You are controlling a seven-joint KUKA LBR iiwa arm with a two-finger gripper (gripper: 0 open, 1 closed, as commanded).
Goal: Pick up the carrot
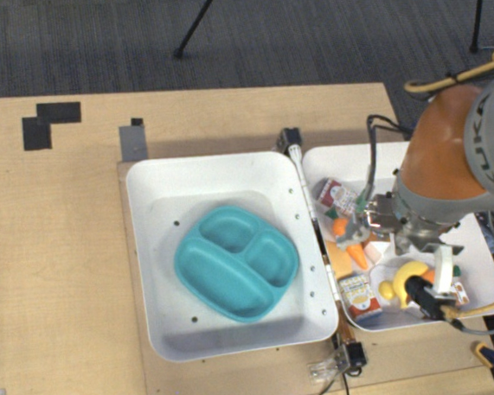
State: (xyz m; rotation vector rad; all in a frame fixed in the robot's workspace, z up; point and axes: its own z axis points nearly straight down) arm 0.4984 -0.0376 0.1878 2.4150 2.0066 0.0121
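Left to right: a teal, three-compartment plastic plate [236, 261] lies in the left white bin [155, 192]. In the right white bin [489, 273], a small orange toy carrot [356, 255] lies among clutter, near a yellow banana [400, 280]. The carrot is probably light, rigid and smooth; a grasp across its thicker middle seems best. The end effector [379, 216] hangs just beside it; its opening cannot be told.

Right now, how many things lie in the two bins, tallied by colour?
Teal divided plate in the left bin: 1
Orange pieces, carrot and a smaller bit: 2
Yellow banana: 1
Printed packets: 2
Total seen: 6. The arm covers part of the right bin.
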